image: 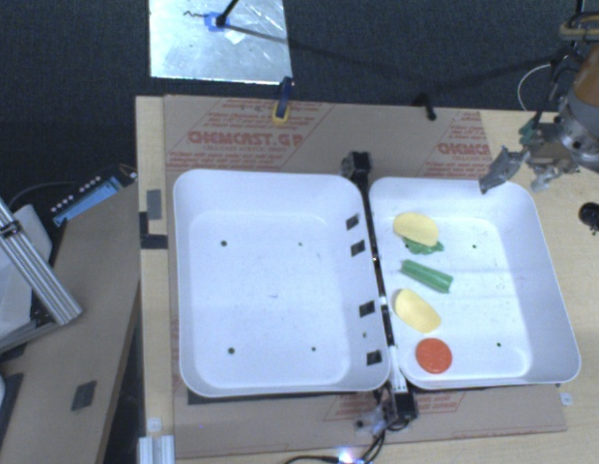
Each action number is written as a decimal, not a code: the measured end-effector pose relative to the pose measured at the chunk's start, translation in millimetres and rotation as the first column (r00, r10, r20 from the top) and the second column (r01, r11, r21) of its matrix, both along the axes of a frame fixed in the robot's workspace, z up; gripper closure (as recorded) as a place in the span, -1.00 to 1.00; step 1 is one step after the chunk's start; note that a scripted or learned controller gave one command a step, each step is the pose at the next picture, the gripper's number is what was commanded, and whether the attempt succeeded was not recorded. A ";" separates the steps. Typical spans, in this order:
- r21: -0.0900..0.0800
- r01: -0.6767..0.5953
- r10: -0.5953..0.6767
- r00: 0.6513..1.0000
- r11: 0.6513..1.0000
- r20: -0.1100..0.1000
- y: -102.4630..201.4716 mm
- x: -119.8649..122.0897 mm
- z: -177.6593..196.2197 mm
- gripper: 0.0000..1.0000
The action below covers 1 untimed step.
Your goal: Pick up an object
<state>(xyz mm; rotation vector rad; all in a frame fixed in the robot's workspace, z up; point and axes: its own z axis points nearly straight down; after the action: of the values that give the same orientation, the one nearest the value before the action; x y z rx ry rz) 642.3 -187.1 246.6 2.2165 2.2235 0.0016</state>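
Plastic toy food, right bin (556, 288) left edge: light, rigid, slick; I'd pinch green piece (428, 276) crosswise. Gripper (520, 170) spread, empty.

I'm seeing two white bins (270, 211), the right one showing two yellow pieces (415, 227), a green piece (428, 276) and an orange-red disc (434, 355); red lettering is patterning the tan table (246, 135).

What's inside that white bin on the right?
The right bin holds four small things along its left side: a yellow piece overlapping a small green piece, a green stick, another yellow piece, and an orange disc.
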 end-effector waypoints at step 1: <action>-0.001 -0.004 0.004 1.000 1.000 0.004 0.0 0.9 11.4 1.00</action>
<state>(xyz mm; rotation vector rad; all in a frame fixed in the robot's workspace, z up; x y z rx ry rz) 643.2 -187.1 258.0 2.2101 2.2254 0.0045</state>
